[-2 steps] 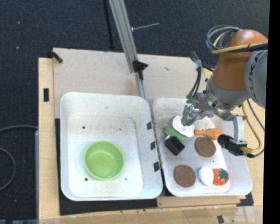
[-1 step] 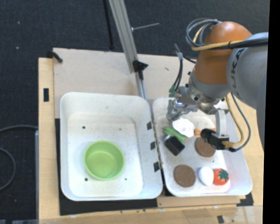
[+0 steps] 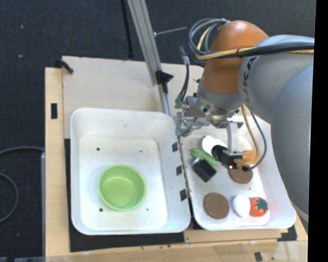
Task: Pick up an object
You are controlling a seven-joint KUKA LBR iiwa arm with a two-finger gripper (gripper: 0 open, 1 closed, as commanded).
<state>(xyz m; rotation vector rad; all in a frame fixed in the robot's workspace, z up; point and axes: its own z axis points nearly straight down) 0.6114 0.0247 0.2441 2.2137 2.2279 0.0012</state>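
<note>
My gripper (image 3: 183, 124) hangs below the orange-banded wrist, over the inner wall of the right bin (image 3: 280, 197) at its back left corner. Just in front of it, to the right, a green stick-like piece (image 3: 201, 154) lies across a small black block (image 3: 204, 171). Further forward sit a brown disc (image 3: 216, 205), a white egg-shaped thing (image 3: 241, 205) and a red strawberry-like toy (image 3: 258, 206). A second brown disc (image 3: 240, 175) and a small orange thing (image 3: 249, 156) lie towards the bin's right side, partly behind a cable. Nothing shows between the gripper's tips.
In the left bin (image 3: 89, 130) a lime green bowl (image 3: 122, 187) stands upright at the front. A slanted metal rail (image 3: 148, 46) rises behind the bins. The arm's large body covers the back right of the right bin.
</note>
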